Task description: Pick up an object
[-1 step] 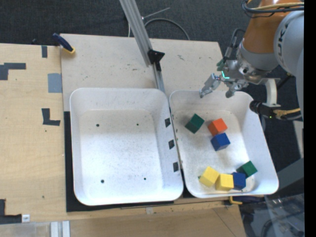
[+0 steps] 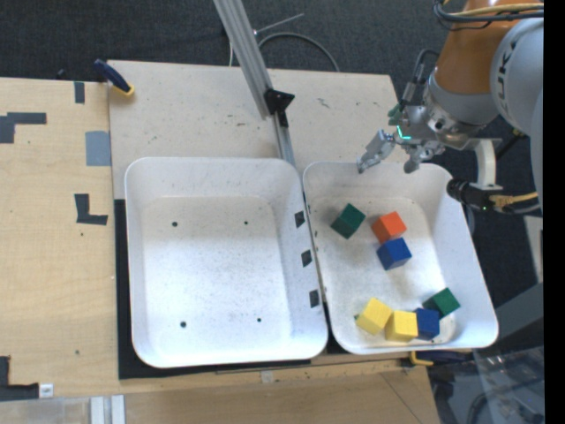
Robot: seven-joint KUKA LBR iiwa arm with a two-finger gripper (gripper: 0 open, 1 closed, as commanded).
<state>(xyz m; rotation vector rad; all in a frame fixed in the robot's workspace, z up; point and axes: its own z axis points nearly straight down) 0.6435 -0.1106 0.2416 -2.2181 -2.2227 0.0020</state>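
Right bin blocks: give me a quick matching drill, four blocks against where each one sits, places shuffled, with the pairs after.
Blocks:
1. orange block
2. green block
3. blue block
4. yellow block

Places:
A. directly below the orange one in the image
B. near the bin's front edge, leftmost in the cluster there
C. between the green and blue ones, touching the blue
D. leftmost of the upper three, nearest the divider between the bins

Pairs: 1-C, 2-D, 3-A, 4-B. All sit in the right bin; the gripper hovers over its far rim, holding nothing.
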